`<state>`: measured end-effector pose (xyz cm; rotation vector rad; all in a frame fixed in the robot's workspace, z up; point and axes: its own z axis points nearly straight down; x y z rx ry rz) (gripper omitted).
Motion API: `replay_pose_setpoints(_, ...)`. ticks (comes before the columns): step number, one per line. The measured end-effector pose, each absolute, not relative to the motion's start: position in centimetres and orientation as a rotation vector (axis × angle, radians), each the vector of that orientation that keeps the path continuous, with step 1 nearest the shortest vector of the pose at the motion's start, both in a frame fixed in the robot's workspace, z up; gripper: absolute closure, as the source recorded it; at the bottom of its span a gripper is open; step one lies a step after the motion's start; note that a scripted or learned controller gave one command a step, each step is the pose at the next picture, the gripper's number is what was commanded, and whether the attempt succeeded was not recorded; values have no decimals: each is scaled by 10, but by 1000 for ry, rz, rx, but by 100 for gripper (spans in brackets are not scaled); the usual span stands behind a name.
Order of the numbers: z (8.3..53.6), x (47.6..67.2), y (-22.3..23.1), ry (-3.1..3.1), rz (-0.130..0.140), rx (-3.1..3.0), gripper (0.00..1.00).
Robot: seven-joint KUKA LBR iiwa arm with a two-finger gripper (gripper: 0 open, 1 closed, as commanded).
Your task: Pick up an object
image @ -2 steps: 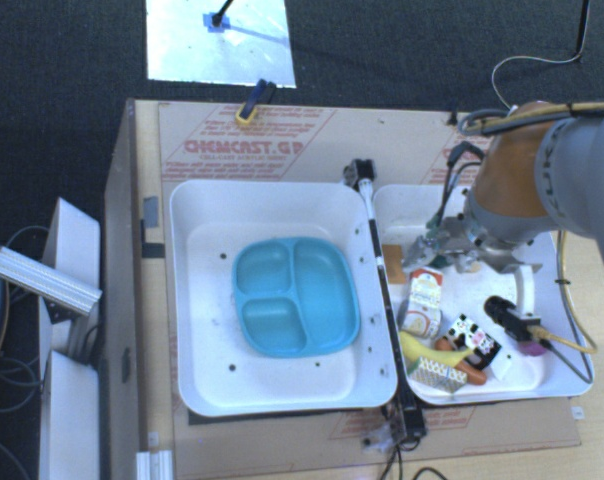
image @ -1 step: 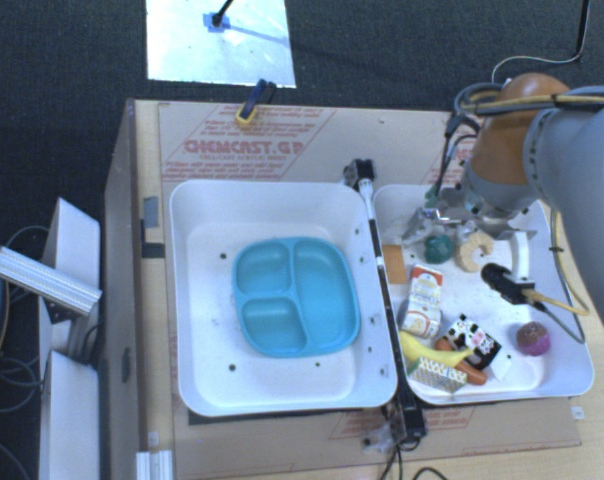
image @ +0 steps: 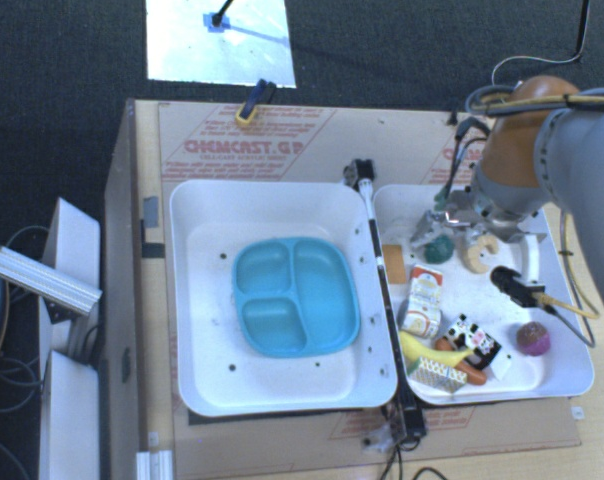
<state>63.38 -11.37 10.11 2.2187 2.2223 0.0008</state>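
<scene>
We see a blue plate [image: 295,296] in the middle of the left bin [image: 197,218]. Right of the plate, the right bin [image: 562,363] holds the clutter: teal ball [image: 438,250], beige ring [image: 475,257], carton [image: 422,303], banana [image: 422,348] and purple ball [image: 532,338]. The gripper [image: 437,233] hangs right of the plate, just over the teal ball; we cannot tell whether it is released or clenched. Both bins rest on cardboard [image: 272,143] with red print. Beyond the plate lies dark carpet [image: 62,68], with a pale shiny sheet [image: 220,28] on it.
</scene>
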Motion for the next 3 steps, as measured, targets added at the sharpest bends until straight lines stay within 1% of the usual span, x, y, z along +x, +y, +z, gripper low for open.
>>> replay_pose_setpoints(1,85,621,-105,2222,1,2219,0)
replay_pose_setpoints(2,96,622,-105,2222,5,2217,100)
replay_pose_setpoints(3,186,614,-43,2225,6,2214,100)
